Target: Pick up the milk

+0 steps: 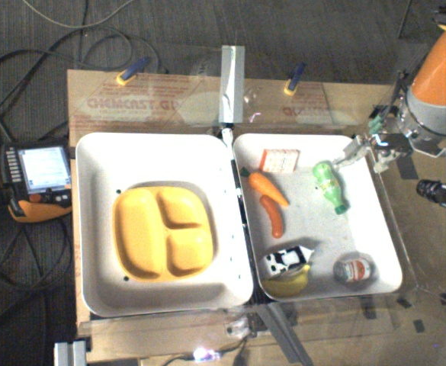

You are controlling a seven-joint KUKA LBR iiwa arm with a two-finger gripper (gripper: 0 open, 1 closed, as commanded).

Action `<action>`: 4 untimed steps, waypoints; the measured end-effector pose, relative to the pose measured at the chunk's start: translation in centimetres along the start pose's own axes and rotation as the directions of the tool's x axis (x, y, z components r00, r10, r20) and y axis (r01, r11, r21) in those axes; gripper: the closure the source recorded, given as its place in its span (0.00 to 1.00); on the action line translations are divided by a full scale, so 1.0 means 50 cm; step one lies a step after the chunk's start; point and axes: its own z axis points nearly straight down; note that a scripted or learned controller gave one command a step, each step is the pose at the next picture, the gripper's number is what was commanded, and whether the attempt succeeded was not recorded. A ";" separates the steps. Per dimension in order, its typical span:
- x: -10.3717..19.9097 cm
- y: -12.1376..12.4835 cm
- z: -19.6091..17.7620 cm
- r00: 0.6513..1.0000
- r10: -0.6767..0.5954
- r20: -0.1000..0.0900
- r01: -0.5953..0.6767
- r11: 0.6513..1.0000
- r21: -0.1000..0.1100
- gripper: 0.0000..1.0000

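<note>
Dark carpet strewn with cables surrounds the tabletop [93, 97], which carries two shallow white bins side by side. The left bin [93, 280] holds a yellow divided tray [164, 231]. In the right bin [386, 235], the milk [287, 259], a small black-and-white carton, lies near the front edge, touching a banana [290, 283] just in front of it. A tin can [353, 269] lies to its right. Farther back sit a carrot [269, 188], a sausage [273, 215], a green bottle [330, 185] and a small red-and-white box [279, 160]. The end effector [379, 142] hangs over the bin's far right corner, well apart from the milk; whether it is wide or narrow cannot be told.
</note>
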 end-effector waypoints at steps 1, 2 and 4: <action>0.093 0.147 0.214 0.999 -0.047 0.002 0.047 0.999 0.001 0.00; 0.191 0.150 0.300 0.956 -0.294 0.006 0.294 0.956 -0.001 0.00; 0.183 0.148 0.282 0.963 -0.270 0.001 0.270 0.963 0.000 0.00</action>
